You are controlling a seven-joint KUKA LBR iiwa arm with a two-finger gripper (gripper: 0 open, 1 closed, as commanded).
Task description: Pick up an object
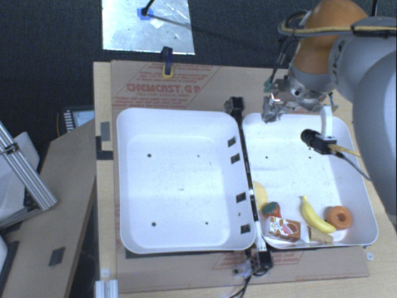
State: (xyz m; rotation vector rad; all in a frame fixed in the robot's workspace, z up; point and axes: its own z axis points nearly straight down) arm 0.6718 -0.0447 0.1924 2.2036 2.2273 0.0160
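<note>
My gripper [271, 114] hangs over the far left corner of the right bin [291, 160], close to its back rim. The objects lie well away from it, along that bin's front edge. They are a yellow banana [312, 215], an orange ring [339, 216], a red and white packet [283, 228], a small red and green piece [270, 209], and a pale yellow rounded thing [260, 195] against the left wall. A tan scrap [321, 235] lies beside the banana. I see nothing held in the gripper.
The left bin [180, 179] sits beside the right one, with black clips [241, 197] along their shared rim. Both rest on a cardboard sheet [167, 85]. A silvery panel [147, 17] lies at the back, and a metal frame [25, 179] stands at the left.
</note>
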